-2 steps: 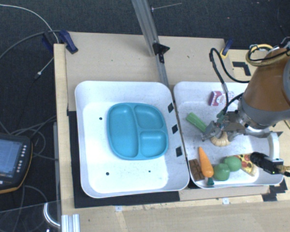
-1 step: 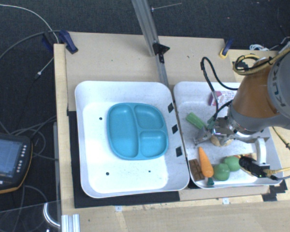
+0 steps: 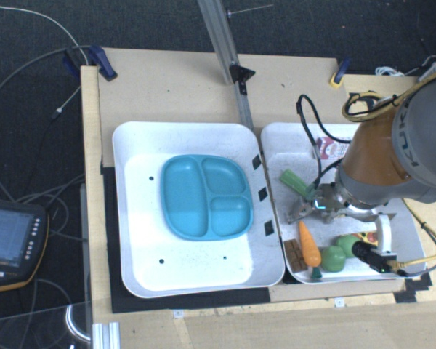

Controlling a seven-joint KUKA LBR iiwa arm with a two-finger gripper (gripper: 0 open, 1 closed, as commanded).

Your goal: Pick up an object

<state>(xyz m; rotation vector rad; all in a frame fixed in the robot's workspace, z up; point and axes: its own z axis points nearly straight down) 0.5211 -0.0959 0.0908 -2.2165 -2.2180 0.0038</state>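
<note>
My gripper is low in the right bin, near its left side. A green block lies tilted just above and to the left of it, close to its tip. Below the gripper an orange carrot points up towards it. A brown block sits to the left of the carrot, against the bin's wall. A green round fruit rests at the bin's front edge. Whether anything sits in the gripper is hidden by the wrist.
The left bin holds a blue divided plate. A pink and white packet lies at the back of the right bin, and a small yellow and red piece near the fruit. A metal pole rises behind the bins.
</note>
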